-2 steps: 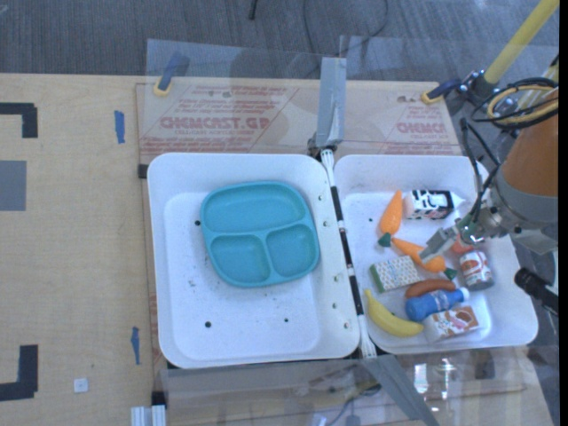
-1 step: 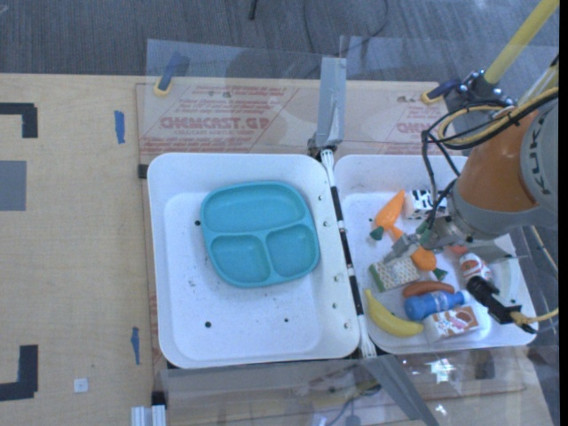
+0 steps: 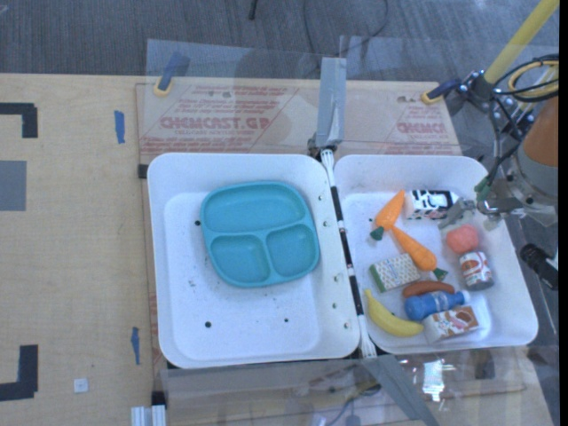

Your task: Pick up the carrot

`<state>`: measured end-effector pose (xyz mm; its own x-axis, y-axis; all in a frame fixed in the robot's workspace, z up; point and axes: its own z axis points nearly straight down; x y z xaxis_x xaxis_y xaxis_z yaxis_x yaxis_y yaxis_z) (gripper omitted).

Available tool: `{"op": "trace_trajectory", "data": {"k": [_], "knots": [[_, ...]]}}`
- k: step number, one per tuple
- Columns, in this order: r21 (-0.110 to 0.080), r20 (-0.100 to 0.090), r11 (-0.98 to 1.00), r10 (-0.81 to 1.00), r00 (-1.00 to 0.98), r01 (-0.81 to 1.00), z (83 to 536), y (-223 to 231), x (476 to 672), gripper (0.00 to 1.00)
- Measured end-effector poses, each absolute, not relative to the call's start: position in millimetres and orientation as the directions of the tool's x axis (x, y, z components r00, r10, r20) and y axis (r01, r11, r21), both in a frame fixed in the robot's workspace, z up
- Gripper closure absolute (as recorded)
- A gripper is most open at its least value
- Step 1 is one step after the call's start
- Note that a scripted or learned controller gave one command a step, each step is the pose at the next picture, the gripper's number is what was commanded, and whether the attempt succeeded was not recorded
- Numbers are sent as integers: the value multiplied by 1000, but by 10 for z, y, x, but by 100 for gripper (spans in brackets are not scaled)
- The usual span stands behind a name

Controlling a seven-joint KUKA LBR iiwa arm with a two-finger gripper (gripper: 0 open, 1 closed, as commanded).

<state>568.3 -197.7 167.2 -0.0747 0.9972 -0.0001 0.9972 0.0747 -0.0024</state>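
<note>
Camera view puts two toy carrots crossing mid right bin; light, stiff, slick plastic, best pinched mid-body. Gripper hovers near; its grip I cannot tell.

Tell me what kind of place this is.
Likely a robot lab bench: two white bins on a taped wooden bench, toy food such as carrots and a banana, and a gripper reaching in.
</note>
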Motion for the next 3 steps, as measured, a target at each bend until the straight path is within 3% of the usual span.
{"op": "trace_trajectory", "data": {"k": [1,2,3], "knots": [[7,-4,166,986,-166,986,880,-1240,5854,0],[8,-3,169,986,-169,986,965,-1242,5874,100],[-5,1,81,997,-81,997,1816,-441,5607,100]]}}
